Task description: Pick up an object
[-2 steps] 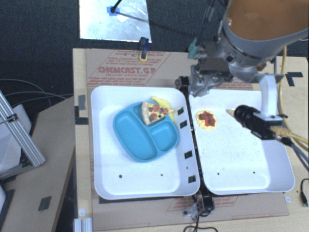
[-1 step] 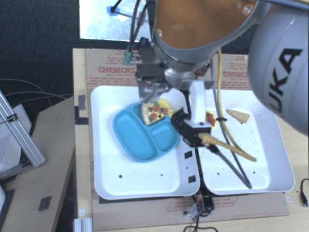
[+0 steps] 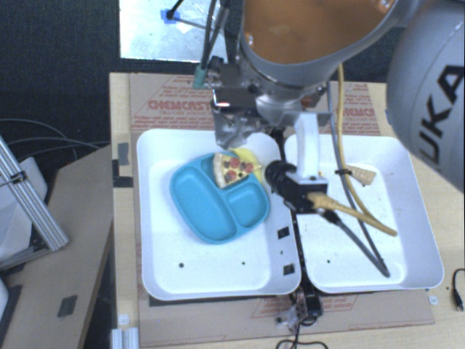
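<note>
Right now my gripper (image 3: 234, 138) hangs low over the pizza slice (image 3: 234, 169) on the blue tray (image 3: 215, 208) in the left bin (image 3: 163, 264) — placed for a grab — though I cannot tell its grip state.

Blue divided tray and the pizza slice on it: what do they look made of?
Blue divided tray: likely moulded plastic, smooth with a soft sheen and rounded compartments. Pizza slice: looks like a toy, probably plastic or rubber, flat colours; can't tell which.
</note>
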Tool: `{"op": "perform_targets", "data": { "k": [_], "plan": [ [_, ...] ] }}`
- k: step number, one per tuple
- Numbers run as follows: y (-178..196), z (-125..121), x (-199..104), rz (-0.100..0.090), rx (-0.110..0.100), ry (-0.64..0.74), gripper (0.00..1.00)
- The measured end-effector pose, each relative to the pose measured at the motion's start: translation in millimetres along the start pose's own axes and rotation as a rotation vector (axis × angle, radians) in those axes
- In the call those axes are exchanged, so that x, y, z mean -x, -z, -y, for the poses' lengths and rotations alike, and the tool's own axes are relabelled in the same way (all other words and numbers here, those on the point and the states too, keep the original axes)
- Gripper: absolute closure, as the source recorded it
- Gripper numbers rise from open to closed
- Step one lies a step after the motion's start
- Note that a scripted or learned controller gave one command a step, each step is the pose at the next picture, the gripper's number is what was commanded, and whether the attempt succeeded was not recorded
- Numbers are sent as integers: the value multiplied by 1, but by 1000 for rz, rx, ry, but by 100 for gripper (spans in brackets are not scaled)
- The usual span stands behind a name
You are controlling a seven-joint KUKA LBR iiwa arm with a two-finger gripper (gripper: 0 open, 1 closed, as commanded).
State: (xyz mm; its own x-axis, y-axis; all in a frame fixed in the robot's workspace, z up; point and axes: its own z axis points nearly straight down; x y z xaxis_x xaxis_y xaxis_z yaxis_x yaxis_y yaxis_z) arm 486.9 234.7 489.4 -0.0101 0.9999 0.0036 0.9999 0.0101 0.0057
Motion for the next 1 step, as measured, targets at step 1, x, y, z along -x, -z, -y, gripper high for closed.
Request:
{"op": "perform_targets", "data": {
  "k": [1],
  "plan": [
    [-78,1,41,7,-11,-13,100]
  ]
}}
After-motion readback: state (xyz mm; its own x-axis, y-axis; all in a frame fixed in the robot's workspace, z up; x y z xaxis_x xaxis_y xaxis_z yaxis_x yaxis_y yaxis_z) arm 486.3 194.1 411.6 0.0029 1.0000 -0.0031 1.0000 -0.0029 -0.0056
